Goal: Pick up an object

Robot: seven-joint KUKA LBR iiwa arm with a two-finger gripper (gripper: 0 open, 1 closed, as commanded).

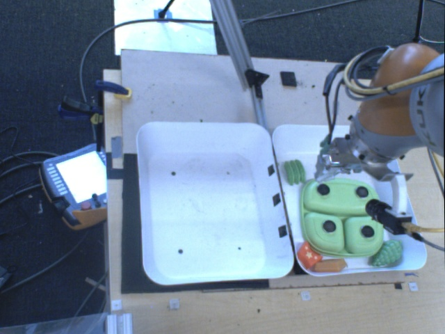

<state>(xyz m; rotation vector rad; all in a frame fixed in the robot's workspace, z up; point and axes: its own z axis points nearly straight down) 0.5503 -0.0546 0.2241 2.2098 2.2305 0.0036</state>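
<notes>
**End effector low over the right bin's green tray**

The end effector (334,160) sits at the upper edge of the green tray (342,216) in the right bin (417,252), at the end of the grey arm (400,103) with its orange band. Whether it is released or clenched cannot be told from this slant, and nothing shows in its grasp.

The green tray lies directly below the end effector, filling most of the bin. A small ribbed green piece (294,171) rests just left of the end effector, near the bin's left wall. Along the near edge lie a red tomato-like piece (308,255), an orange carrot-like piece (331,264) and a knobbly green piece (387,254). The left bin (149,207) stands beside it on the counter (188,82).
</notes>
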